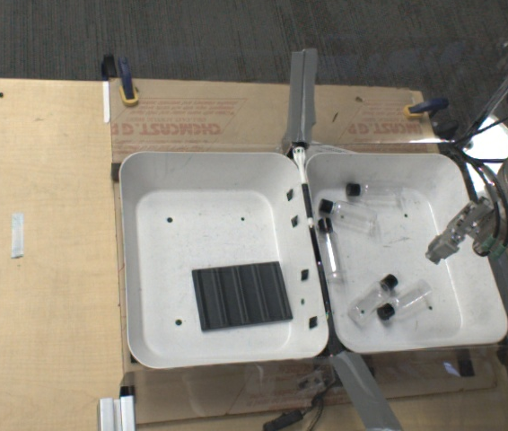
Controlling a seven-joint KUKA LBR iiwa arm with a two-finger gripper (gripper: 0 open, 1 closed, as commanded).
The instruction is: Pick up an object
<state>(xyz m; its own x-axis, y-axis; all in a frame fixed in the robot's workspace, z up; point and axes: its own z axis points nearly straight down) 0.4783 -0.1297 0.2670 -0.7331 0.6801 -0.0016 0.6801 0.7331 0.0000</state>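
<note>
Several clear plastic vials with black caps lie in the right bin (pixel 451 335): one near the back (pixel 368 190), one by the left wall (pixel 351 215), a thin one along the divider (pixel 329 250), and two near the front (pixel 405 301), (pixel 368 300). A black ribbed tray (pixel 240 295) lies flat in the left bin (pixel 146 196). My gripper (pixel 440 248) hangs over the right side of the right bin, above bare floor, right of the front vials. Nothing shows between its fingers.
The two white bins sit side by side on a cardboard sheet (pixel 200 119) held by clamps (pixel 125 81). A grey post (pixel 302 97) stands behind the divider. Cables run at the far right (pixel 496 106).
</note>
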